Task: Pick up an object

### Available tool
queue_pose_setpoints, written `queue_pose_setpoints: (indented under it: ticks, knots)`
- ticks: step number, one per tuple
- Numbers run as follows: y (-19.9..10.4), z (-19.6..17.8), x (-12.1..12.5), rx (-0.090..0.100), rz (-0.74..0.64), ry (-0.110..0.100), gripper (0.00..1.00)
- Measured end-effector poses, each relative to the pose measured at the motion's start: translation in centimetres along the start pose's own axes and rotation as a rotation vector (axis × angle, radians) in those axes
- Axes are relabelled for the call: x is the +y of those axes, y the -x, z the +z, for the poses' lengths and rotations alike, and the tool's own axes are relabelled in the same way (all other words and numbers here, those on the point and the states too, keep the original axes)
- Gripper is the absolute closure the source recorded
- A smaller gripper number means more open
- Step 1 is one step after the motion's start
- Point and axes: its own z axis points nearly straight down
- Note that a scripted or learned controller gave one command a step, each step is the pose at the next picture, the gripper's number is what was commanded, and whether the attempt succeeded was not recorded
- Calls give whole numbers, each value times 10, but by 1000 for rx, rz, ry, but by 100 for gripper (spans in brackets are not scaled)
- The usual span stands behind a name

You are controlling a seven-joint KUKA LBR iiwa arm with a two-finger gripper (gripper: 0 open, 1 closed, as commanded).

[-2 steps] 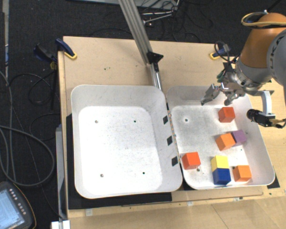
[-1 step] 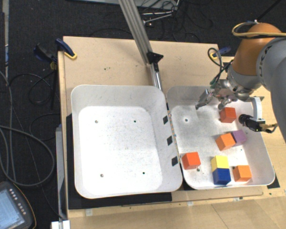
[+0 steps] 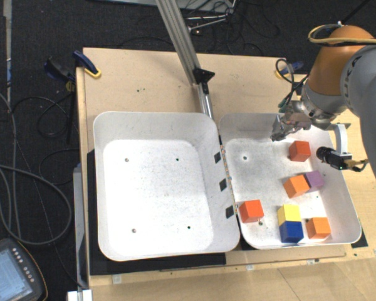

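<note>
Right bin, smooth white plastic: 7 matte cubes, among them 1 red-orange cube. Gripper beside it, nothing visibly held; claw state cannot be told.

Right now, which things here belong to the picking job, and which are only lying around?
For the job:
gripper
red block
orange block
purple block
orange-red block
yellow block
blue block
orange block by the rim
right bin

Lying around:
left bin
blue clamp
handheld screen
</note>
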Motion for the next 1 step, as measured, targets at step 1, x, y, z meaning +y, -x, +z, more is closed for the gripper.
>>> queue_pose_setpoints:
  ticks: [1]
  knots:
    - [5, -57, 11, -1, 2, 5, 100]
